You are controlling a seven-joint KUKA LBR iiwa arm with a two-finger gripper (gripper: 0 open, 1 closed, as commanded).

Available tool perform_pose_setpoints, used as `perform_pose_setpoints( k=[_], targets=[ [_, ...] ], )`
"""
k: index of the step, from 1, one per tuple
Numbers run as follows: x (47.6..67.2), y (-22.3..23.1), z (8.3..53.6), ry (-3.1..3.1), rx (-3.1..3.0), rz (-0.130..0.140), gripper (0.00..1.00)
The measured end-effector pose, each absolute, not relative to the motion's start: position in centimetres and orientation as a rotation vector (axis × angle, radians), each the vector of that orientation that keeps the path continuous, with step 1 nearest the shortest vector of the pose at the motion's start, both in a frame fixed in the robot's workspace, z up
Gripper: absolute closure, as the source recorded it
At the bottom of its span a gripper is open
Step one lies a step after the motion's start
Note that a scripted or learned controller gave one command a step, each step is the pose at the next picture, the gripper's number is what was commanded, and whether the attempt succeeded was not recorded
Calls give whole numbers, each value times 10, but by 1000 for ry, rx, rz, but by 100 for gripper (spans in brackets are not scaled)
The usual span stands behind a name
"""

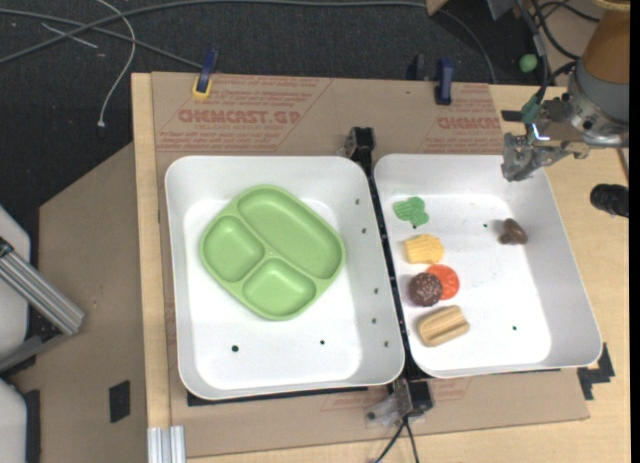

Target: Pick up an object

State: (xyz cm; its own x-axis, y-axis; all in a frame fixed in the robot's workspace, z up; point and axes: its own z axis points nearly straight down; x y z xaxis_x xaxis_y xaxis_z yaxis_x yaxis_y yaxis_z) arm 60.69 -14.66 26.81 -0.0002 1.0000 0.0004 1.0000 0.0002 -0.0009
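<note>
In the right bin [540,336] lie several small toy foods: a green leafy piece [410,212], a yellow corn piece [423,248], a red tomato [445,280] touching a dark brown round piece [426,290], a tan bread roll [442,325], and a small brown lump [513,233] apart to the right. My gripper [520,163] hangs over the bin's far right rim, above and behind the brown lump. I see nothing between its fingers.
The left bin [200,351] holds a green divided plate [272,251]. A black clip [359,141] sits at the far end of the seam between the bins. Blue clamps [207,72] [444,81] pin the cardboard at the back.
</note>
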Motion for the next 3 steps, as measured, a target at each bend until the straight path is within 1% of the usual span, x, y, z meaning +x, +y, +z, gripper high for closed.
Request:
perform_pose_setpoints(
  k=[1, 2, 3],
  targets=[
    [612, -154, 219, -2217, -2219, 5, 0],
    [606, -145, 163, -2216, -2217, 6, 0],
    [614, -146, 116, -2217, -2217, 5, 0]
  ],
)
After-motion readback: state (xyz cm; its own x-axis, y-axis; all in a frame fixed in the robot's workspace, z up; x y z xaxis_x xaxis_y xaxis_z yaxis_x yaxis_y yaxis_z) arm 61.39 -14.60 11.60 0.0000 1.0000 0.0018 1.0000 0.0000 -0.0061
